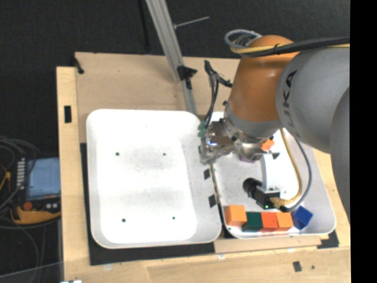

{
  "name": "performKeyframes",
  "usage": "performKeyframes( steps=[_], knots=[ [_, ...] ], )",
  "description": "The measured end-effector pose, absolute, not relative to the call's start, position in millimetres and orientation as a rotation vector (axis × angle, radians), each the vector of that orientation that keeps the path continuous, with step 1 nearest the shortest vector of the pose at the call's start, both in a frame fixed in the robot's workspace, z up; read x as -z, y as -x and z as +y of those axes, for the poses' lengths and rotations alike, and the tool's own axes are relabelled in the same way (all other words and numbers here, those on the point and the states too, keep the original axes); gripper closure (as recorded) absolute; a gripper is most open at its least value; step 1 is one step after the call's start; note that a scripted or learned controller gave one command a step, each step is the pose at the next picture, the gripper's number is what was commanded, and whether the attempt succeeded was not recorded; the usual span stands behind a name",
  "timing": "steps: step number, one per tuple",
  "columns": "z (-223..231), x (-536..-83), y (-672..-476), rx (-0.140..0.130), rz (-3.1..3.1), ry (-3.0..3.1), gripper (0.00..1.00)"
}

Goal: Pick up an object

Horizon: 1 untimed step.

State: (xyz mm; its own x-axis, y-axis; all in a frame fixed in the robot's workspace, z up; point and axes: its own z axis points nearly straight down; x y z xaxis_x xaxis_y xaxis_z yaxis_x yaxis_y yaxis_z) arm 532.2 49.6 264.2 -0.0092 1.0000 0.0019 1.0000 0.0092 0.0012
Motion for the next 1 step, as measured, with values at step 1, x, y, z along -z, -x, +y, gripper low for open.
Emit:
performKeyframes(
  steps=[1],
  knots=[
    [90.4,-249.5,-547.1,0.001,-2.229,2.218,1.00]
  ],
)
